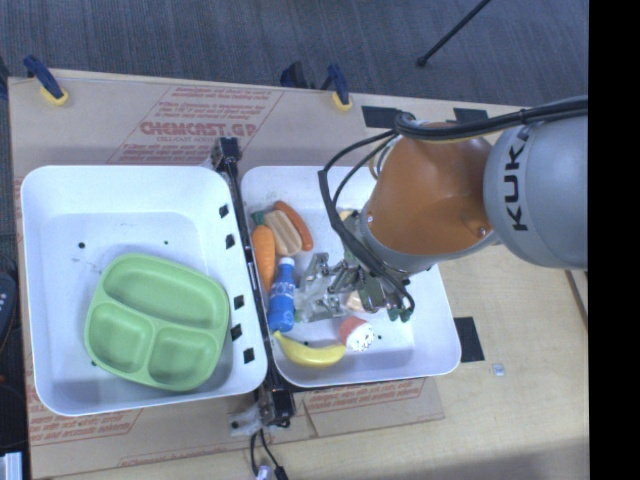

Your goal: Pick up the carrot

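On the bench sat two white bins side by side. One bin (60,198) on the camera's left held a green tray (155,320) with three dips in it. That tray lay flat near the bottom of its bin.

The other bin (440,338) was full of toy food. A carrot (264,255) lay right beside the wall where both bins met. It was orange and pointed up and down in the picture. A hot dog (289,228) lay next to it, just to the right and a bit higher. A blue bottle (283,295) with a white cap sat just below the carrot, almost touching its lower end. A yellow banana (310,350) lay along the bottom wall. A small red and white thing (355,334) sat beside the banana.

The arm (530,193) came in from the right, and its big orange band hung over the bin. The gripper (330,288) was down among the food, just right of the bottle. It looked spread apart, with nothing pinched between its fingers. It was near the carrot but not touching it. Black cables curled around the wrist.

Brown cardboard (200,118) with red words lay under both bins. Blue and yellow clips (45,80) held it at the top edge.
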You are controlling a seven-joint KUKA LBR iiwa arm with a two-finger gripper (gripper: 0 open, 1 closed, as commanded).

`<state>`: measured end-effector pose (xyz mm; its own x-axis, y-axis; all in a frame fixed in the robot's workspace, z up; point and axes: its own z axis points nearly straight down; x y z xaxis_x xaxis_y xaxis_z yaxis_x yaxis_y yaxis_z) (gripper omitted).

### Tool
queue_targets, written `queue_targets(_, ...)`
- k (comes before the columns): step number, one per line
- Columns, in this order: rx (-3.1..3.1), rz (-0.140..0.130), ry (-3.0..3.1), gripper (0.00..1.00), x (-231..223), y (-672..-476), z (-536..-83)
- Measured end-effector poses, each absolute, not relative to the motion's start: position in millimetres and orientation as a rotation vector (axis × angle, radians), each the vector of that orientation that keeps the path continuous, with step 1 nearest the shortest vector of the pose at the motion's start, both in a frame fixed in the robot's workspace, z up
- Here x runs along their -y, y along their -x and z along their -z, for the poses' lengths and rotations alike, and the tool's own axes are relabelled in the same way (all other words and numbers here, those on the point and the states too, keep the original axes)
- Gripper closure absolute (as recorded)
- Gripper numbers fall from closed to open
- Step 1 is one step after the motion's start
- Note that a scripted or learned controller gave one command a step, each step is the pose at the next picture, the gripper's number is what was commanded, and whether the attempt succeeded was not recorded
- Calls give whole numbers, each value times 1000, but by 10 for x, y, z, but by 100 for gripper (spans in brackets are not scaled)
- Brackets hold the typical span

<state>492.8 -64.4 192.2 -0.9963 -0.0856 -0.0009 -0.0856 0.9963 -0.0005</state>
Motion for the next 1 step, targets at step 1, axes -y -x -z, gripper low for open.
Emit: queue_targets(1, -3126, -1, 307, 100, -491, -5101, -1919)
